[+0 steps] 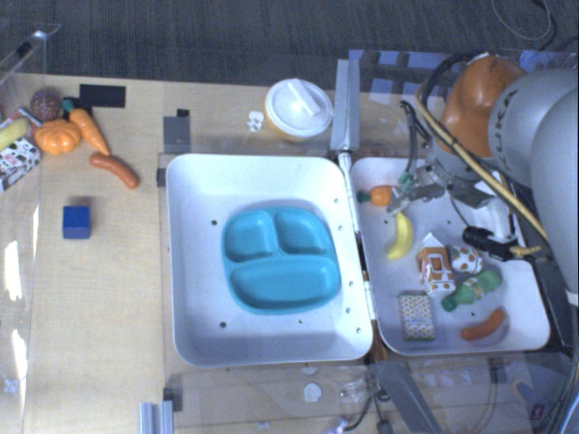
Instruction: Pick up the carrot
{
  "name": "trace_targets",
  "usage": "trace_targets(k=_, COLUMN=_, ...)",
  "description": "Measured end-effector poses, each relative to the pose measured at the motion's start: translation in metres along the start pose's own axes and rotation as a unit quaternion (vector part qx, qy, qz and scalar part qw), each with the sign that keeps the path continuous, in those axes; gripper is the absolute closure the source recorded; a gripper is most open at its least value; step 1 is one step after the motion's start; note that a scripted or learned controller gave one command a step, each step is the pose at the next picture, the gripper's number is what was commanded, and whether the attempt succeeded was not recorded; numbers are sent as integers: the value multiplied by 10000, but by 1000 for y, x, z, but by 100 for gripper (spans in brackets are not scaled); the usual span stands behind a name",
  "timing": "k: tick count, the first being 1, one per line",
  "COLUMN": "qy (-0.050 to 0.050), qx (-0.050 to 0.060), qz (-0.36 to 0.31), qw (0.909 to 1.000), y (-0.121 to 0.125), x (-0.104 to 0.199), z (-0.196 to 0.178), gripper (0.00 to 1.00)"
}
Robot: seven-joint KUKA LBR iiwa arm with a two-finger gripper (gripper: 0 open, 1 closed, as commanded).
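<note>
Hovering beside small orange carrot (381, 195), gripper (409, 191) opening hidden; smooth curved banana (399, 236) lying just below.

We see a light wooden bench (99, 315) filling the lower left of the frame. Along the top runs dark grey carpeted floor (226, 16). A thin cable loop (525, 7) lies on it at upper right.
</note>
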State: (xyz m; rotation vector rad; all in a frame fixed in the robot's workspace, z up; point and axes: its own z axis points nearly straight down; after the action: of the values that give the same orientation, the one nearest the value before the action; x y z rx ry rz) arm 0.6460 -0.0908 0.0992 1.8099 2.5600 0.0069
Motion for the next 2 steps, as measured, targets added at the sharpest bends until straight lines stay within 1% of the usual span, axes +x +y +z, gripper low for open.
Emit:
trace_targets(k=1, qy=-1, qx=-3, qz=-2, qw=10000, y=0, x=0, z=0, gripper=0)
trace_targets(k=2, qy=-4, qx=-17, qz=-8, qw=10000, y=2, x=0, z=-10, gripper=100)
